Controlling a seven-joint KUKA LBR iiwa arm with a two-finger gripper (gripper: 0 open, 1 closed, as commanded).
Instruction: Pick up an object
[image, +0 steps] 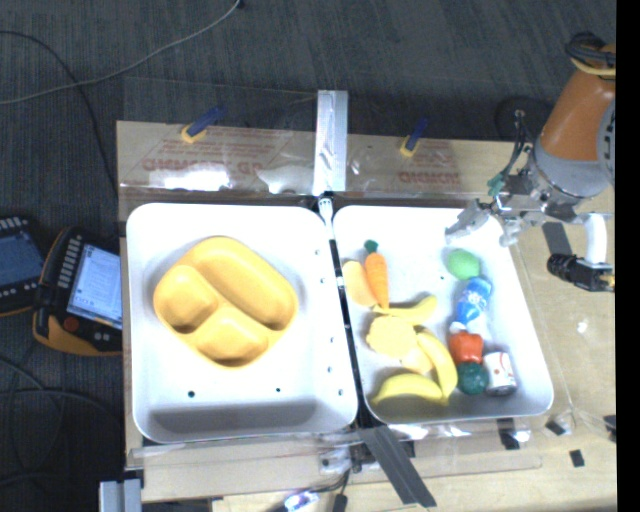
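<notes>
The gripper (478, 218) sits at the upper right of the frame, over the far right corner of the right bin (532, 330), and nothing is visible between its fingers; whether they are spread or pressed together cannot be told from this slanted overhead view. It hangs just above and to the right of a green round object (462, 264), apart from it, so the step in hand looks like the approach, with no pick made yet.

Candidates all lie in the right bin. Below the green object is a blue and white bottle (473, 302), then a red piece (466, 347), a dark green ball (473, 378) and a small white and red box (500, 371), packed close together along the right wall. Toward the bin's left are a carrot (375, 277) and yellow bananas (420, 365). The left bin (150, 400) holds a large yellow moulded object (225, 298).

The next move likely calls for lowering over the green object, the nearest item, centring the fingers on it while keeping clear of the bin's rim and the bottle beside it.

The arm comes in from the upper right, its orange band (578, 112) above the grey wrist (560, 180), which tilts down and leftward toward the bin.
</notes>
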